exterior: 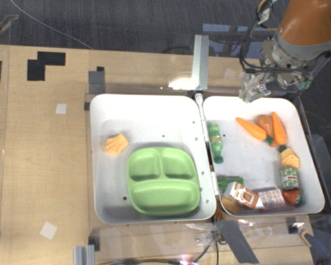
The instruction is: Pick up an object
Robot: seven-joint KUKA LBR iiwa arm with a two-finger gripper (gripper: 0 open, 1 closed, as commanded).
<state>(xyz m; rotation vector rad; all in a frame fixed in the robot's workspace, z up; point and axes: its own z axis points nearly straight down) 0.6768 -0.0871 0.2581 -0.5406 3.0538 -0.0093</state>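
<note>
My gripper [252,90] hangs over the far rim of the right bin [314,195], above its back left part, with nothing visible between its fingers. Below it in that bin lie two orange carrots [251,128] [278,128] with a reddish piece [264,121] between them. A green bottle [214,142] lies along the bin's left wall. Along the right and front sides sit a yellow corn piece [290,158], a green-labelled can [288,176], a red item [294,196], a carton [243,196] and a labelled pack [271,199].
The left bin [99,148] holds a green divided plate [163,180] and a small yellow-orange ridged piece [116,144]. A metal post [201,65] stands behind the divider between the bins. Cables hang near the arm's wrist at the upper right.
</note>
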